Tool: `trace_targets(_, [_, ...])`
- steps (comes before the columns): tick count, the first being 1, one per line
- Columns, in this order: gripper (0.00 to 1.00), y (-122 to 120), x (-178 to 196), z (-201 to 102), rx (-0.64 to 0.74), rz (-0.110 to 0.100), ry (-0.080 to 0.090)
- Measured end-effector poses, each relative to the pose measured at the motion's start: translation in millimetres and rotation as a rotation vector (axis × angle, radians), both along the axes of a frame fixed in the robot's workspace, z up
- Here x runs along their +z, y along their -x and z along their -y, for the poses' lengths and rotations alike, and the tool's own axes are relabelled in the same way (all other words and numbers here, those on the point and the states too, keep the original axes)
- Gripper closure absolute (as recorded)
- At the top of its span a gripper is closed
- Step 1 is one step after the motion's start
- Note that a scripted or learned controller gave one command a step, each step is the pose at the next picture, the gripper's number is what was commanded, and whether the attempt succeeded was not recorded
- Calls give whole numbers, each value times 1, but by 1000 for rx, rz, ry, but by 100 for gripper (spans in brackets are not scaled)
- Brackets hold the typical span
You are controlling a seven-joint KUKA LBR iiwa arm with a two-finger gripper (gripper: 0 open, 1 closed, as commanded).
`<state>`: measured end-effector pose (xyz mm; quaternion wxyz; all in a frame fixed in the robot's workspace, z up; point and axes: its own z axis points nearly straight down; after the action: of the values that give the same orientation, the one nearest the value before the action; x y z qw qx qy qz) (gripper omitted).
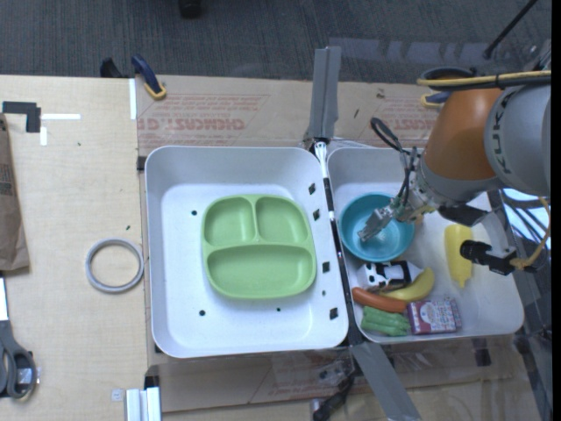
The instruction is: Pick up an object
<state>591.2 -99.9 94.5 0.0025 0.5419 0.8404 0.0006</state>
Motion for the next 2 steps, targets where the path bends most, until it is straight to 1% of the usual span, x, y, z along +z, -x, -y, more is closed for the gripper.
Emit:
trace_targets(1, [0, -27, 21, 20, 101, -1, 0])
trace_targets(2, [0, -17, 0, 70, 85, 0, 2])
